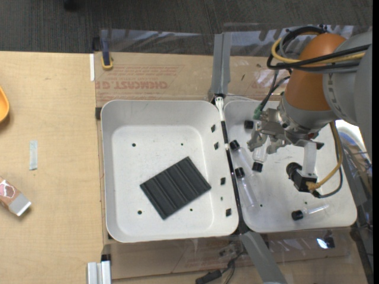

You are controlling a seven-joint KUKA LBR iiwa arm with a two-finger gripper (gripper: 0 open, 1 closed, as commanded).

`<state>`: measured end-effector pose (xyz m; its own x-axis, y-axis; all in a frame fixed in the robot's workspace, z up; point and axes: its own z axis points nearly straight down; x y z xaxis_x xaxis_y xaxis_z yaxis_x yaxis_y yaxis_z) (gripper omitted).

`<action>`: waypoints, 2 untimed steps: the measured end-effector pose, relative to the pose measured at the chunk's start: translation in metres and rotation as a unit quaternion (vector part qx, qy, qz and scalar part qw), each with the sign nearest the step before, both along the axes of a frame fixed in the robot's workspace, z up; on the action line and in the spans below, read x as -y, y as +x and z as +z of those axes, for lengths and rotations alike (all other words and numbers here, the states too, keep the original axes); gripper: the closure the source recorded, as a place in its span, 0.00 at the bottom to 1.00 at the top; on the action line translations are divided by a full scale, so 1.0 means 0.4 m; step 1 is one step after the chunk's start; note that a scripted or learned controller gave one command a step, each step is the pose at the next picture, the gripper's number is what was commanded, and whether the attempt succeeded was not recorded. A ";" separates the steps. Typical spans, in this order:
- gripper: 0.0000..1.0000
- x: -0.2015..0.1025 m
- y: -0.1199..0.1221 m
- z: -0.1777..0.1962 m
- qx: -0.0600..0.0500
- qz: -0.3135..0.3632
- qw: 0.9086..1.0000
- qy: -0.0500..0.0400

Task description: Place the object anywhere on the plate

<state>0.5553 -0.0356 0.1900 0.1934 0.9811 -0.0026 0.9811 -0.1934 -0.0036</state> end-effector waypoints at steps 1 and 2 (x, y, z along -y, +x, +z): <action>1.00 -0.151 0.009 0.019 0.000 0.163 0.987 0.001; 1.00 -0.174 -0.116 0.002 0.001 0.291 0.957 0.001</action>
